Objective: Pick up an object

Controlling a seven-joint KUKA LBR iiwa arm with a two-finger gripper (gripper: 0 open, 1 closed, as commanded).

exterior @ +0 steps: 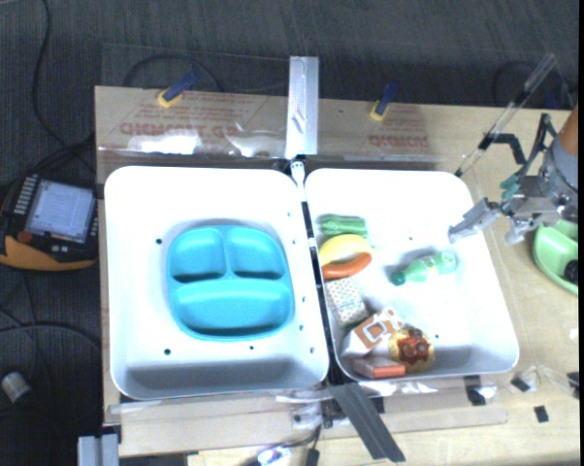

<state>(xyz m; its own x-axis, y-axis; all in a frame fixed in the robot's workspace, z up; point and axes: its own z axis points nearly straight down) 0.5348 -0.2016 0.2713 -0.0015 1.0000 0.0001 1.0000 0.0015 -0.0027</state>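
The right bin (486,343) holds several small objects. A green bottle (423,267) lies near its middle. Along its left wall are a green item (341,225) and a yellow and orange toy (343,252). A checkered packet (346,302), a small box (374,331) and a dark red and yellow toy (411,349) crowd the front left. My gripper (494,224) hangs over the bin's right rim, up and to the right of the green bottle. It is open, with nothing between its fingers.
The left bin (127,289) carries a blue divided plate (231,278). A metal post (303,105) stands behind the wall between the bins. A light green object (560,250) sits on the bench right of the right bin. A handheld device (49,219) lies on the floor at left.
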